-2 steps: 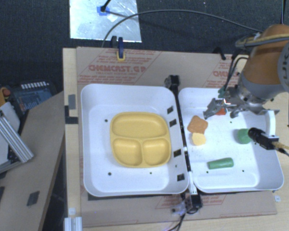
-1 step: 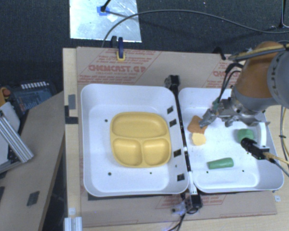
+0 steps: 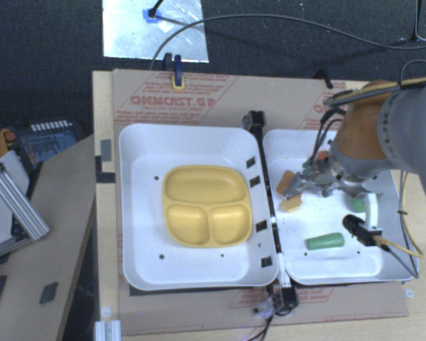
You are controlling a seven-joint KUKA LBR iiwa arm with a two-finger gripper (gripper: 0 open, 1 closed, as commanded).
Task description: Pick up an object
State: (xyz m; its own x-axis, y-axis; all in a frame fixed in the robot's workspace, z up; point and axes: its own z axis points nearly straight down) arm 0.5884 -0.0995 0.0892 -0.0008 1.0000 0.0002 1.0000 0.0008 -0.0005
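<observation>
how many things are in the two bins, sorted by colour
yellow: 1, the divided tray in the left bin
brown or tan: 2, the brown piece and the tan piece in the right bin
green: 2, the green block and the small green piece, which is partly hidden
total: 5

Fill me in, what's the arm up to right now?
The KUKA arm reaches into the right bin, with its gripper low beside a brown piece and a tan piece near that bin's left wall. I can't tell whether it has hold of either. A green block lies nearer the front, apart from the gripper. The left bin holds a yellow divided tray.
</observation>
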